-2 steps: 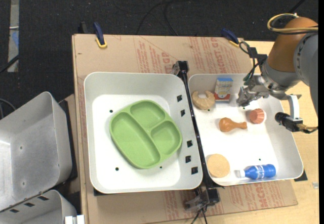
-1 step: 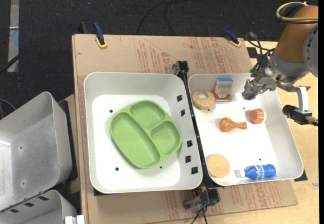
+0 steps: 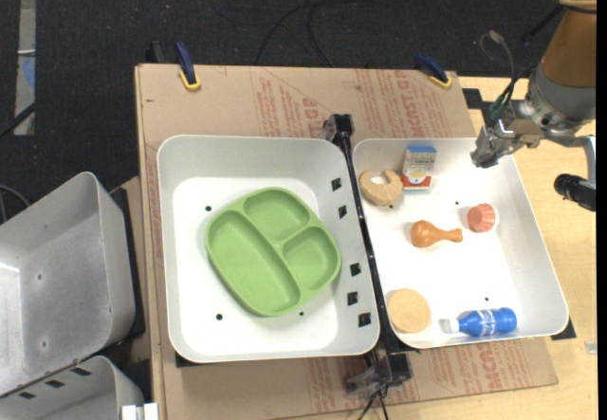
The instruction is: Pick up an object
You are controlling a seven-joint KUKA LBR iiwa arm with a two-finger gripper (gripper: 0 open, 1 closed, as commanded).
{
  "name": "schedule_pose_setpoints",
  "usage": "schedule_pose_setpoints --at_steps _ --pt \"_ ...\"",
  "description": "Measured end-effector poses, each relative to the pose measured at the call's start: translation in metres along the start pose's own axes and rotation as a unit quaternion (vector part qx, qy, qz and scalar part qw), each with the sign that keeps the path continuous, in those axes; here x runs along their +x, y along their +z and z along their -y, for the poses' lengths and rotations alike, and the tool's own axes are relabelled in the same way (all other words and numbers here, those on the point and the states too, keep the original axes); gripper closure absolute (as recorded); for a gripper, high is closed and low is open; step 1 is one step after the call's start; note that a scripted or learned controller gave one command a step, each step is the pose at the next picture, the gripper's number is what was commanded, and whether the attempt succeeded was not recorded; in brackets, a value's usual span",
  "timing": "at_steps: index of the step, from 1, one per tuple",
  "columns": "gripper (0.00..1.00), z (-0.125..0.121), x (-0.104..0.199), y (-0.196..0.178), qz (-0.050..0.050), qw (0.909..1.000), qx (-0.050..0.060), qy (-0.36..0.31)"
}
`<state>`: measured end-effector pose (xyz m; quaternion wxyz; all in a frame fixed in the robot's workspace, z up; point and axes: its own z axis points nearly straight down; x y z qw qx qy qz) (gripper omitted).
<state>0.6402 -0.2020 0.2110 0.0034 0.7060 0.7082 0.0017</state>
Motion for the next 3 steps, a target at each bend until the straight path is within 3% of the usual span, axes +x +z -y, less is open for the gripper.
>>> schedule_pose_setpoints --at_steps 1,3 --pt "1.0 -0.002 0.004 -0.064 0.0 1.0 -0.001 -0.001" --pt "1.0 0.039 0.109 -0.059 -0.002 1.0 0.005 -0.002"
